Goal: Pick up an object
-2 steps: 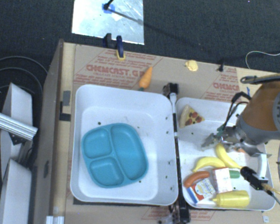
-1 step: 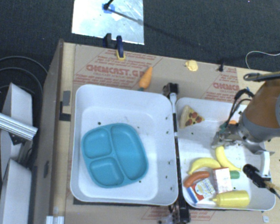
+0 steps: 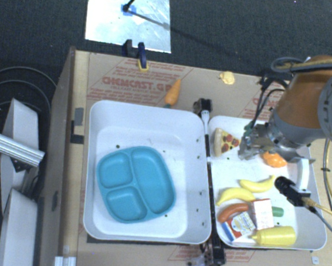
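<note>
Crowding the right bin [image 3: 318,237] are bananas [image 3: 243,191], a hotdog [image 3: 232,211], a mustard bottle [image 3: 273,235]; the claw [image 3: 251,149] is hovering beside the pizza slice [image 3: 224,141], grip state unclear.

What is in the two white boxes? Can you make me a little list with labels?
left bin: a shallow white plastic bin holding a blue plastic plate with three sections
right bin: a shallow white plastic bin with toy food
toy food: two yellow bananas, a red hot dog, a pizza slice, an orange piece, a yellow squeeze bottle
arm: the grey and orange robot arm's two-finger gripper is low over the right bin, beside the pizza slice
outside the bins: an orange carrot on the cardboard
</note>
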`<state>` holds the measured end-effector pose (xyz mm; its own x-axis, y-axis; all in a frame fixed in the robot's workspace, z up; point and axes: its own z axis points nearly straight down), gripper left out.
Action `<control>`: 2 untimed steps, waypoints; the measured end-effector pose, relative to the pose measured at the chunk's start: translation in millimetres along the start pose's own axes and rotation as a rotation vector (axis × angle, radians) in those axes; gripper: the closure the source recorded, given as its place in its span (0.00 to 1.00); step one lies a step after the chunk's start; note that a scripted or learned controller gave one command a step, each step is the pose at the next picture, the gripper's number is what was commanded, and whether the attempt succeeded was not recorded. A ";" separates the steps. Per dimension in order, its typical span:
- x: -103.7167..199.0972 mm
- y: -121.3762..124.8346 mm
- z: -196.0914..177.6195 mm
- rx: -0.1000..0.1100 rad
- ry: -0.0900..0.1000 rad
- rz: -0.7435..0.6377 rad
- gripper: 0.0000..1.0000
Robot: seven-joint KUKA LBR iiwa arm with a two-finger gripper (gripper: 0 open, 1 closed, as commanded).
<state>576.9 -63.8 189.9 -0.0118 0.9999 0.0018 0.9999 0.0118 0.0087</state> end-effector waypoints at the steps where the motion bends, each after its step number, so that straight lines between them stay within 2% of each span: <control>1: -5.5 -1.6 5.3 0.006 -0.002 0.009 0.00; 2: -43.1 -42.5 109.6 0.012 -0.001 0.015 0.00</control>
<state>535.8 -107.2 79.9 0.0032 1.0000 0.0007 1.0000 -0.0032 -0.0035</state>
